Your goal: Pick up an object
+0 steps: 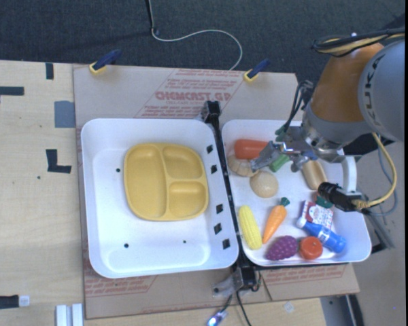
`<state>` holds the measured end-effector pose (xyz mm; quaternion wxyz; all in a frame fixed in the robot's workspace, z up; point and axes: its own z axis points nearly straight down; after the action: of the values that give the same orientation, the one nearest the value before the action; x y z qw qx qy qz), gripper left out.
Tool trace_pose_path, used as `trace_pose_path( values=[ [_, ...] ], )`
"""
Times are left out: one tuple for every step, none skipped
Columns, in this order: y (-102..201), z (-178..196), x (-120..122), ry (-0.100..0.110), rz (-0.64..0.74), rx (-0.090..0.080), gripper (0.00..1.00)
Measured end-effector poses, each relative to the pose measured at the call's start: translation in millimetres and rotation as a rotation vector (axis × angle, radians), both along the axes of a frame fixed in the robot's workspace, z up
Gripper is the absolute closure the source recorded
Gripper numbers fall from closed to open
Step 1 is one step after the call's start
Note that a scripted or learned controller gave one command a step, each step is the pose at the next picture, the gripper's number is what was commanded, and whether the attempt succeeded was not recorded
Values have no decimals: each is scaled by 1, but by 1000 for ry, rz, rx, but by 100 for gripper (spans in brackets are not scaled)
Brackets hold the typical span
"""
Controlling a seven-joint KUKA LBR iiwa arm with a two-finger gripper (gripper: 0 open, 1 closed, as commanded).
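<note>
The jaws (280, 153) hang over the right white bin (357, 244); their state I cannot tell. Below lie one orange plastic carrot (275, 220), one yellow corn cob (249, 227), one purple grape bunch (282, 248).

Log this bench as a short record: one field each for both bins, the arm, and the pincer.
left bin: holds a yellow divided tray
right bin: toy food, including corn, carrot, purple grapes, a red sausage
arm: reaches in from the right, over the right bin
pincer: low over the bin's upper part, near the sausage; grip state unclear
</note>
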<state>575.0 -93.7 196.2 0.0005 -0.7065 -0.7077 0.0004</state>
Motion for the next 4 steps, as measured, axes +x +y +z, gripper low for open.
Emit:
trace_pose_path(
  values=[
    [-13, -112, -63, -13, -4, -9, 0],
    [-10, -96, -58, -21, -1, -6, 100],
    [53, 23, -64, -9, 7, 2, 100],
    [145, 127, -75, -11, 12, 5, 100]
  ],
)
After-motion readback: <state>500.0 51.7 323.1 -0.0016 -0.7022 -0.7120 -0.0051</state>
